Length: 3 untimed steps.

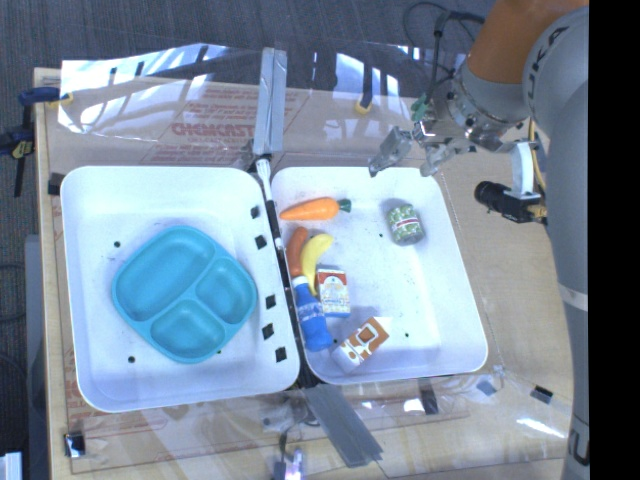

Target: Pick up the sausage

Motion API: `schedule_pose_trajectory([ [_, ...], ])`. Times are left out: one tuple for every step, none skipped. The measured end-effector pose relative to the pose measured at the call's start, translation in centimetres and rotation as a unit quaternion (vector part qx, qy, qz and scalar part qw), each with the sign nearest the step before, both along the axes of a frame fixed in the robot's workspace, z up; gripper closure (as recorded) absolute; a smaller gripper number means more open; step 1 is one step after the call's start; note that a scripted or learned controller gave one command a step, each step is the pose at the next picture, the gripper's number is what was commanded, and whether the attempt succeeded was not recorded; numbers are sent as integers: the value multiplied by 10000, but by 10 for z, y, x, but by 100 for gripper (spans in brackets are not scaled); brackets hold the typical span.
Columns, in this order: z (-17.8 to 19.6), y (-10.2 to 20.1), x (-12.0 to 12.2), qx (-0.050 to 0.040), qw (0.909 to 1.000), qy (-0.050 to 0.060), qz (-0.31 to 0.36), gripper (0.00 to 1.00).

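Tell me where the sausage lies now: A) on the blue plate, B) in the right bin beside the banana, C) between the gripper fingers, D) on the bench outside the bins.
B: the sausage lies in the right bin, at its left side, touching the banana, with the gripper above the bin's far edge.

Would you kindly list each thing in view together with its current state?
gripper: fingers open, holding nothing, above the right bin's far edge
sausage: lying in the right bin, beside the banana
carrot: lying flat
green can: on its side
blue bottle: lying down
small carton: lying flat
blue plate: flat in the left bin
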<state>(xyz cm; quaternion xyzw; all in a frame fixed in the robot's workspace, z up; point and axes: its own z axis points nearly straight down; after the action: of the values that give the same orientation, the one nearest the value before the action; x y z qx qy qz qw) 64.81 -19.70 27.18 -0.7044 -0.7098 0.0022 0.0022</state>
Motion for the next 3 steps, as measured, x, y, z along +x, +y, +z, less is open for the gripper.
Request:
schedule_pose_trajectory([
  [-161, 32, -68, 6, 9980, 4, 640, 0],
  [-106, 35, -58, -3, 9990, -14, 436, 0],
  [-177, 56, -36, -53, 9946, -45, 1031, 0],
])
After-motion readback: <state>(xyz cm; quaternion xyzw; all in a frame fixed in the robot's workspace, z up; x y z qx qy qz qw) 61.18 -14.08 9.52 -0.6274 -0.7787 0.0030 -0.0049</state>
